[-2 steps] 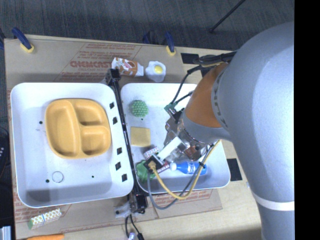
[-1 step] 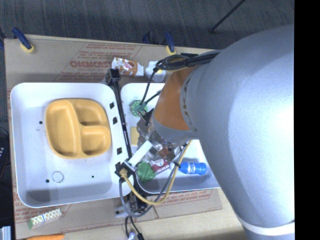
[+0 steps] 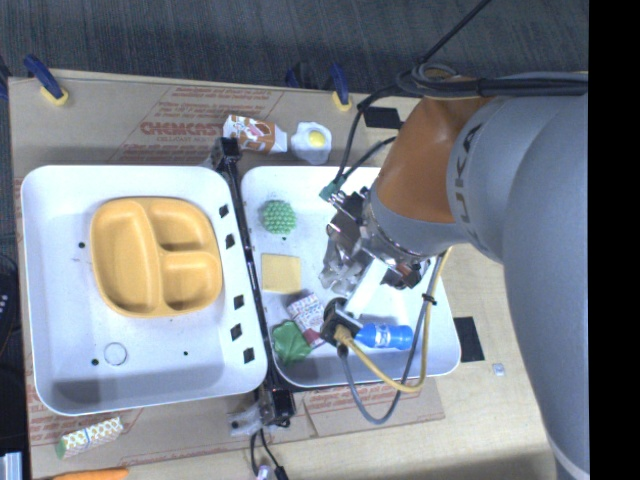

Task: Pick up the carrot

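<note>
No carrot shows plainly inside the bins. An orange sliver (image 3: pixel 90 473) lies on the bench at the bottom left edge, outside the bins; I cannot tell whether it is the carrot. My gripper (image 3: pixel 338 273) hangs low over the middle of the right bin (image 3: pixel 300 183), just right of a yellow cheese square (image 3: pixel 281 271). The grey arm with its orange band (image 3: pixel 430 168) covers the right part of that bin and hides what lies beneath it.
The right bin also holds a green ball (image 3: pixel 278 216), a red-and-white packet (image 3: pixel 308 311), a green item (image 3: pixel 290 341) and a blue bottle (image 3: pixel 385 336). A yellow divided tray (image 3: pixel 157 253) sits in the left bin (image 3: pixel 50 298). A small carton (image 3: pixel 250 133) and a yellow-white piece (image 3: pixel 312 140) lie behind the bins.
</note>
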Motion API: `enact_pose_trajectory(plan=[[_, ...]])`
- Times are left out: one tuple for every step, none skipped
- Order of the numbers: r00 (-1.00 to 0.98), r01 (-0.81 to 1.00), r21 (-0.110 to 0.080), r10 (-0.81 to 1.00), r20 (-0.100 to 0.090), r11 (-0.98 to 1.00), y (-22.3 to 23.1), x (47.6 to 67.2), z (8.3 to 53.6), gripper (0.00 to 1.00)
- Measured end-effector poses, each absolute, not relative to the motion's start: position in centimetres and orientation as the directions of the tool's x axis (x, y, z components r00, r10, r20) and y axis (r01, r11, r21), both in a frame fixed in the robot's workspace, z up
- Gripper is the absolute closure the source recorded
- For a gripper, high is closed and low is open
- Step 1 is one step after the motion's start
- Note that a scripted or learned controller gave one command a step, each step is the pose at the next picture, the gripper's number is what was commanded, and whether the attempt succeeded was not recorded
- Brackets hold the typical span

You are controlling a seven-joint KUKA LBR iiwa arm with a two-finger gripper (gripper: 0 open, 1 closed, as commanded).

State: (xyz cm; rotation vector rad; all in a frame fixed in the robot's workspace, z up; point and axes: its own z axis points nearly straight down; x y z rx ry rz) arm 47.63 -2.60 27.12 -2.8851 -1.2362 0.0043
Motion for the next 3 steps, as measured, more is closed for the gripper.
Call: enact_pose_trajectory(plan=[[0.690, 0.724, -0.004, 0.724, -0.001, -0.690, -2.6, 47.6, 27.1, 0.00], [0.759, 0.651, -0.007, 0.651, -0.004, -0.759, -4.8, 52.5, 20.5, 0.00], [0.758, 0.652, -0.007, 0.652, -0.003, -0.758, -4.8, 52.5, 20.5, 0.00]])
